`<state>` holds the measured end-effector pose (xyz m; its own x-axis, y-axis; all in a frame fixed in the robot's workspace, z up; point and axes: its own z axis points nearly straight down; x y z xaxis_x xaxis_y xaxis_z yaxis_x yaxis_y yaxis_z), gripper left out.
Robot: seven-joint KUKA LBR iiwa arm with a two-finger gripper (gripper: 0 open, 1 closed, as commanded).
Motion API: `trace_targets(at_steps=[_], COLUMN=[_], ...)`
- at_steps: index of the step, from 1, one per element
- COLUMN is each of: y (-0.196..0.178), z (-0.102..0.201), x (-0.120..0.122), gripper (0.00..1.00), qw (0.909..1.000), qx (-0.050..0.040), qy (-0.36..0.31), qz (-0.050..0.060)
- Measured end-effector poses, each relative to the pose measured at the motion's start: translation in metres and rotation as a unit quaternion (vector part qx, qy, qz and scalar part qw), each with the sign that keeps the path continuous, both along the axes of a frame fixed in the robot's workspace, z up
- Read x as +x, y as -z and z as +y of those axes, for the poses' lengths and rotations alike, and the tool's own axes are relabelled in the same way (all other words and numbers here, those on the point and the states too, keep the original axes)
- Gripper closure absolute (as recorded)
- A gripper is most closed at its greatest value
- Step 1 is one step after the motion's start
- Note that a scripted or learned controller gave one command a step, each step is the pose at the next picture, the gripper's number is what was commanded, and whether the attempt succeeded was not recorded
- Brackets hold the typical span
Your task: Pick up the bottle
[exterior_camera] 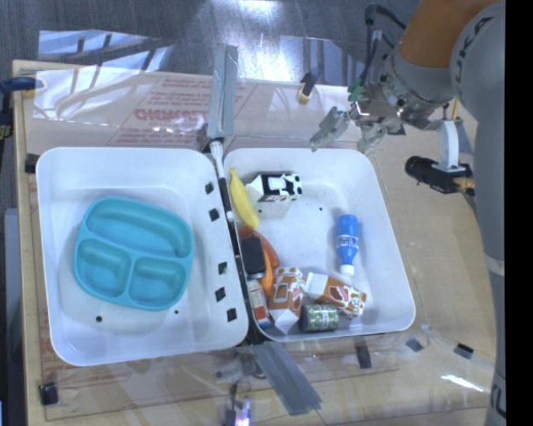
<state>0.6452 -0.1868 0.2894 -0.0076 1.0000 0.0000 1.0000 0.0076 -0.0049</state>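
The desk (444,264) fills most of the frame and carries two white bins side by side. The left bin (62,327) holds a large light blue plate (133,253) with three compartments, lying flat near its middle. The right bin (386,229) holds the smaller things.

The grey arm (480,105) with its orange band enters from the upper right of the frame. Its gripper (351,133) hangs above the far edge of the right bin, just outside the rim. The fingers (327,130) stand spread apart, and nothing is between them.

The bottle (347,242) is blue with a white cap. It lies flat in the right half of the right bin, the cap toward the lower edge of the frame. Bare white floor is around its upper end and on its left side; the right wall of the bin is near.

Just below the cap a small carton (338,293) lies touching it or almost. Beside this are a patterned carton (287,291) and a green can (320,318), crowded in the lower part of the bin. A yellow banana (241,201) lies along the left wall, and a black-and-white box (280,187) is near the upper wall, well apart from the bottle.
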Motion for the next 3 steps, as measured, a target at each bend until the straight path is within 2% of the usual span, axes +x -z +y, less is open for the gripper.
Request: trace_targets(at_steps=[1, 2, 3], y=[0.072, 0.028, 0.078], z=[-0.023, 0.001, -0.022], x=[-0.059, -0.008, -0.034], gripper=[0.00, 0.00, 0.00], qw=[0.9994, 1.0000, 0.9984], qx=[-0.0002, 0.0000, -0.0001], qy=[0.035, -0.009, 0.056], qz=[0.000, -0.002, 0.000])
